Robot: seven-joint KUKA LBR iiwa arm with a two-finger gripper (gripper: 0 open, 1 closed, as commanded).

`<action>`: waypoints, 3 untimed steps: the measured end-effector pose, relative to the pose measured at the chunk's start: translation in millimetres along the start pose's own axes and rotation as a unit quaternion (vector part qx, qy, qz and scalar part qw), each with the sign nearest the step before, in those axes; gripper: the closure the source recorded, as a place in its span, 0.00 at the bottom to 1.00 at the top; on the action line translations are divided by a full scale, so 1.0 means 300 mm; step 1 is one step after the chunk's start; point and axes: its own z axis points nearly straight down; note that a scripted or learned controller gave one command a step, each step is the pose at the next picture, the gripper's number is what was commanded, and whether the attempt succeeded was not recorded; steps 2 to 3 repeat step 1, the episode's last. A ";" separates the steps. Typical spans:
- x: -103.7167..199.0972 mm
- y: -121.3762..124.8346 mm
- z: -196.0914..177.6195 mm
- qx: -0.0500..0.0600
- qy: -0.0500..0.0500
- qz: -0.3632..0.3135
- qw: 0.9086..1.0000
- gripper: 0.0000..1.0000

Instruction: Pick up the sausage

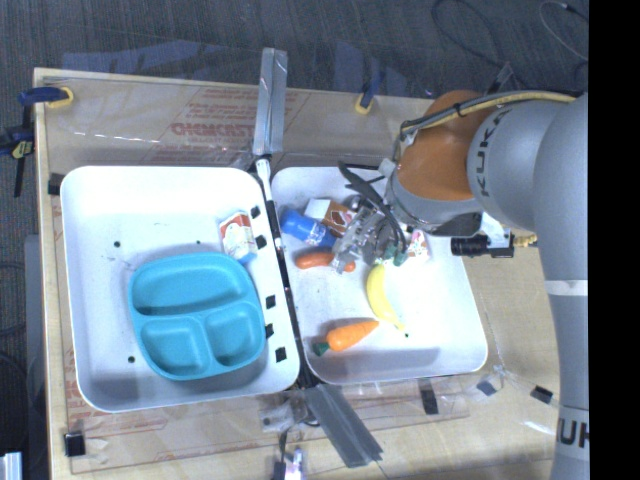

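Grey capital letters "KU" stand out on the robot arm above the right bin, and "KU" shows again low on the same arm at the desk's lower right corner. Faint red printing lies mirrored under the clear sheet along the desk's far edge, too blurred to read.
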 end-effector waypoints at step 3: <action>-0.036 0.047 -0.321 0.001 0.001 0.027 1.000 1.00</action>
